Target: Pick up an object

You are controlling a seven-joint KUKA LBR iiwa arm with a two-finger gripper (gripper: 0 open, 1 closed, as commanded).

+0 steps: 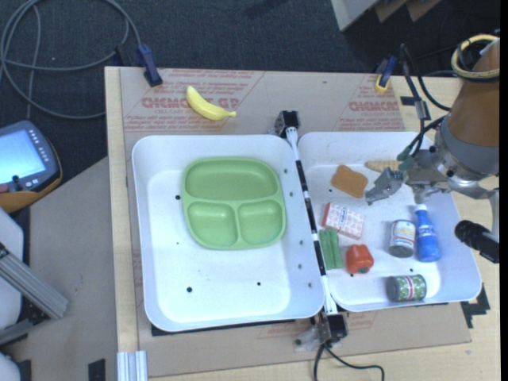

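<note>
Gripper (384, 187) hovers with fingers apart, holding nothing, just right of the brown sponge-like block (349, 180) in the right bin (468, 280). Best to centre over that block, descend straight, then close squarely.

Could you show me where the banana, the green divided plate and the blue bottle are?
banana (208, 105), camera view, on the middle of its yellow curve.
green divided plate (232, 178), camera view, on the floor of its large top compartment.
blue bottle (427, 240), camera view, on its blue body below the white neck.
</note>
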